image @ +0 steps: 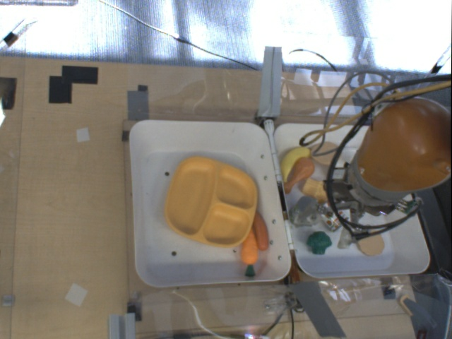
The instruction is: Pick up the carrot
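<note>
A pale wooden bench (63,210) fills the left and lower part of the scene, marked with black squares (70,83) near its upper left corner and small pale tape patches (76,294). Beyond its far edge lies a ribbed grey floor (212,13) with bright patches of light, crossed by a thin dark cable (176,37)

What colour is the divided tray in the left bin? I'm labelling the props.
Yellow-orange, plain all over, seen in the camera view: the divided tray.
</note>
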Available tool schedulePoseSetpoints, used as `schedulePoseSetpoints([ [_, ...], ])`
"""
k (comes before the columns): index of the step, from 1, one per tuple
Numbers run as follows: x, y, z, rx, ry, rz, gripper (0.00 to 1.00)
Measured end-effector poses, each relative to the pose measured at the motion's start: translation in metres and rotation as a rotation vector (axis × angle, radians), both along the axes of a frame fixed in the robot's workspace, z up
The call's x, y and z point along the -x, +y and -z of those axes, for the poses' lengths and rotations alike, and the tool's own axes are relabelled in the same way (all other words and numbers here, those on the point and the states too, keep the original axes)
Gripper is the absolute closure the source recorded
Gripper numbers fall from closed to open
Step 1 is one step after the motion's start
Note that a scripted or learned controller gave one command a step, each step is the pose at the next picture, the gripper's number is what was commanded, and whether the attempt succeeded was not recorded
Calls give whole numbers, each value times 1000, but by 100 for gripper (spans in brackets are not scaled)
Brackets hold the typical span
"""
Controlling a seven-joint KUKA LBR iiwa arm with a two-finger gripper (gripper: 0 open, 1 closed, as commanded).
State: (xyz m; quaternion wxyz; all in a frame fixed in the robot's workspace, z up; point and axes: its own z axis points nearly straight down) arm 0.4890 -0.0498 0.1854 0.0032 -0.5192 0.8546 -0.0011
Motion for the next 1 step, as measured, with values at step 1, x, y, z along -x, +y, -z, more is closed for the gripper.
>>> schedulePoseSetpoints([
  [1, 0, 0, 0, 0, 0, 0, 0],
])
